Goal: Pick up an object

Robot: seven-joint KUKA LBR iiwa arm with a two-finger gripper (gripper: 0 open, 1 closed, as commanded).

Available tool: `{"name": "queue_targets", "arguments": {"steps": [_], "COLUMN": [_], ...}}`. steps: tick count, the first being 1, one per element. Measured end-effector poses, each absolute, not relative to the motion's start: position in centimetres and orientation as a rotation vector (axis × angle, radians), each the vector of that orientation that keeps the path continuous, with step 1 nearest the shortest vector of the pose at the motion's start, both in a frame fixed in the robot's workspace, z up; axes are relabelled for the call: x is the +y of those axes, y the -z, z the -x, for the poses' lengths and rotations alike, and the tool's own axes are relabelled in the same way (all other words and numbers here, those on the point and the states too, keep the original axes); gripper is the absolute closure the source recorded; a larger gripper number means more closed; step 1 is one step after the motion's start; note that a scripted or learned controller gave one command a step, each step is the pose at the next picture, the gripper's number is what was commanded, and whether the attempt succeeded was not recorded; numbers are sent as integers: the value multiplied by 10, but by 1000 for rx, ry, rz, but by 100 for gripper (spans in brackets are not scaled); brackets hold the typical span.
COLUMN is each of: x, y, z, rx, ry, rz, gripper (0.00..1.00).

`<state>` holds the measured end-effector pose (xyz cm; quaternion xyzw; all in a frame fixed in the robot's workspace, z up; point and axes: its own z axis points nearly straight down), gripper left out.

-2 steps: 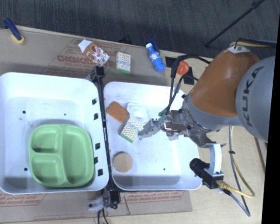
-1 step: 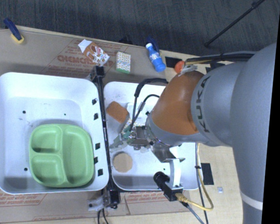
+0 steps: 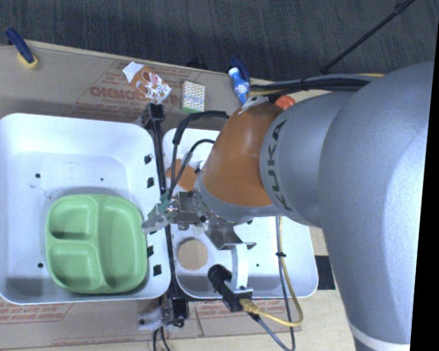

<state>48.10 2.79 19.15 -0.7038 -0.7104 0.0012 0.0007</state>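
In the left bin (image 3: 23,146), toward its near edge, lay a green tray (image 3: 95,242) with three compartments, flat on the floor and well apart from the arm. It looked like the easiest object to pick up, since nothing covered it. Beside it, over the wall where the two bins meet, the pincer (image 3: 172,214) hung low under the wrist; I could not tell how it was set, because the wrist mechanism and cables hid it. Just below it in the right bin (image 3: 302,277), a round tan object (image 3: 192,255) lay on the floor, partly shadowed. It was probably the nearer target, as the arm (image 3: 341,181) stood over that bin. The orange band (image 3: 236,157) covered most of the bin behind. Farther away, on the bench (image 3: 76,67), small packets (image 3: 147,84) and a blue clamp (image 3: 239,83) rested outside the bins, likely out of play.
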Motion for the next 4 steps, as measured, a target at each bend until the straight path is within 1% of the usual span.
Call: {"name": "queue_targets", "arguments": {"steps": [1,2,3,4], "x": [-92,-91,-26,-27], "y": [-199,-240,-191,-191], "z": [-476,-572,-514,-514], "rx": [-2225,-2227,-2225,-2226], "ry": [-2,0,-4,-5], "rz": [2217,2216,2211,2212], "gripper": [0,0,0,0]}}
